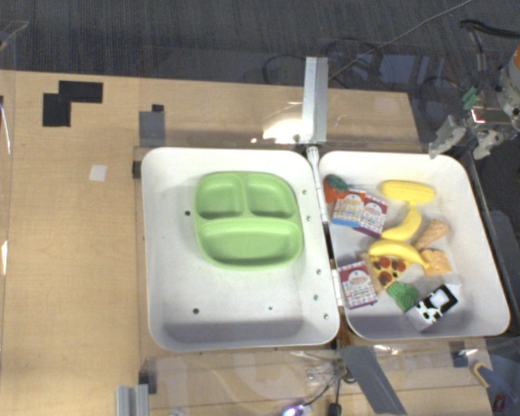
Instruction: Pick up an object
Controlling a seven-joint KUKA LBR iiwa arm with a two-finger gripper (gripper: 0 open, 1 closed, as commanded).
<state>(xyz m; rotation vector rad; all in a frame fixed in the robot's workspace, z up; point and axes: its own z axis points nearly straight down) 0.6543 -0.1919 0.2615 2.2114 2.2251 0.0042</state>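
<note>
Two shallow white bins point(169, 319) sat side by side; we saw a green three-compartment plastic plate point(246, 217) in the left bin; toy foods, among them a yellow plastic banana point(405, 227), filled the right; the two-finger gripper point(464, 134) hovered above its far right corner, fingers apart, holding nothing.

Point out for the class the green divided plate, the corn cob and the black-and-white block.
green divided plate point(246, 218): camera view, its middle ridge.
corn cob point(407, 191): camera view, its middle.
black-and-white block point(436, 305): camera view, its top face.
</note>
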